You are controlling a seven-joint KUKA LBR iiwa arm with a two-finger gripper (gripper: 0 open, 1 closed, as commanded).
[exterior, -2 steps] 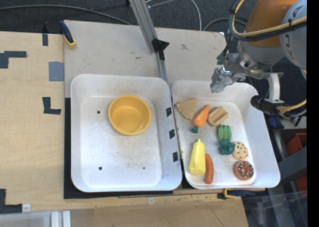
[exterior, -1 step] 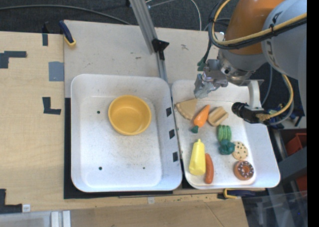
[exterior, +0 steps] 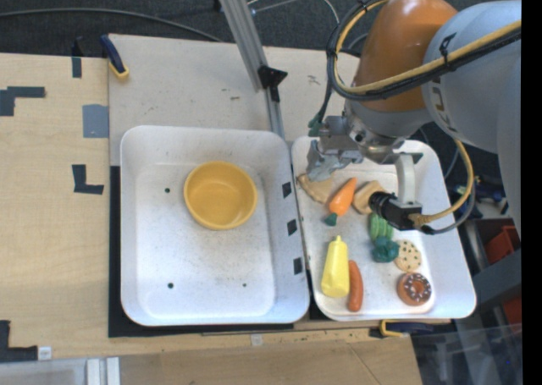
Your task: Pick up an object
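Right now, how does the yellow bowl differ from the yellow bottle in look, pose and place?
The yellow bowl is round and open; the yellow bottle is long and narrow with a pointed cap. The bowl sits upright, while the bottle lies on its side. The bowl is alone in the left bin, whereas the bottle lies in the right bin beside a red sausage. Both are yellow.

Left bin (exterior: 144,206): bowl (exterior: 220,195) at 12 o'clock of centre. Right bin (exterior: 453,290), just beside it at 3 o'clock: carrot (exterior: 341,198) at 11, end effector (exterior: 326,159) above its 11 o'clock corner; bottle (exterior: 336,266) and sausage (exterior: 355,286) side by side at 7; cookie (exterior: 408,254) with donut (exterior: 414,288) at its 6 o'clock
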